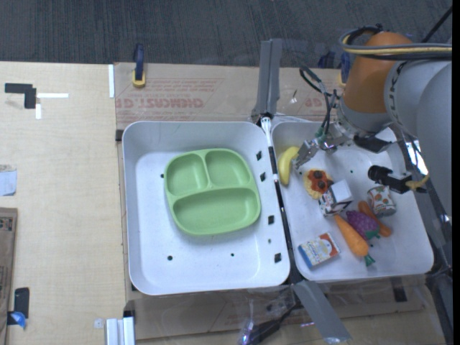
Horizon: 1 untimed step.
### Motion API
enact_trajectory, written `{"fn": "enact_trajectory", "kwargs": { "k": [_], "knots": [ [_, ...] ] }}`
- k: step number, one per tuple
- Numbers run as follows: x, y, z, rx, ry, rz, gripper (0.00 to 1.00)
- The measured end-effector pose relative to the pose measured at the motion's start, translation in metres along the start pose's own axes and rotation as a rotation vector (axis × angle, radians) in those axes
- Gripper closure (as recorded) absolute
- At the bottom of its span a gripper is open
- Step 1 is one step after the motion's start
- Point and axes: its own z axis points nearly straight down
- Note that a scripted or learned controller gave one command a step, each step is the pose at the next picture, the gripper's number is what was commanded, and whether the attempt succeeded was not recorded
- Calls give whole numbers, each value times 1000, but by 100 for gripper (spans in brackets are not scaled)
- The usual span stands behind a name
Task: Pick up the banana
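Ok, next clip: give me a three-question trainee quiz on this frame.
1. True or false: the banana lies in the right bin.
2. What sits in the left bin? A) green divided plate B) carrot C) small carton
3. Fill in: the gripper is just to the banana's ____ in the camera view.

Key: 1 true; 2 A; 3 right.
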Motion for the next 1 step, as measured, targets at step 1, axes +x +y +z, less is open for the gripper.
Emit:
{"fn": "enact_trajectory", "kwargs": {
  "k": [1],
  "knots": [
    [0,0,0,0,0,0,0]
  ]
}}
